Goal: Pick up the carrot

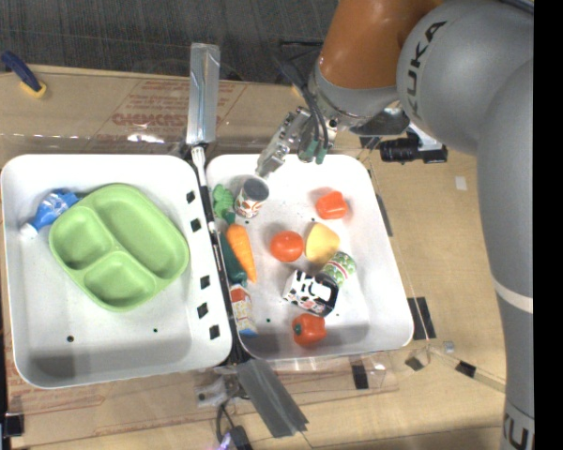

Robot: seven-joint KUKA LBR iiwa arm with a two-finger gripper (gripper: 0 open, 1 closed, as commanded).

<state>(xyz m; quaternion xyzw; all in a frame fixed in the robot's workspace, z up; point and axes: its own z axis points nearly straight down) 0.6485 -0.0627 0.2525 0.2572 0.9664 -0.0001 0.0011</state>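
Carrot (240,250) lies in the right bin (387,279), at nine o'clock from the bin's middle, hard against the left wall; long axis runs roughly twelve to six, thick end up, tip down toward five. Likely a toy: light, stiff, smooth skin, so apt to slide out of a pinch near the taper. Best hold looks to be across the thick upper half, fingers closing three-to-nine

Gripper (286,146) hangs over the bin's top rim at about one o'clock from the carrot, well apart from it; finger state cannot be told from this angle, nothing seen between them

Room: wall and divider clips crowd the carrot's nine o'clock side, little space for a finger there. Green item (224,200) and small cup (251,196) sit at twelve, touching or nearly. Tomato (285,246) just beside at three, lemon (322,243) beyond it. Small bottle (240,307) at six. Clearest approach is straight down, finger slipped between carrot and tomato
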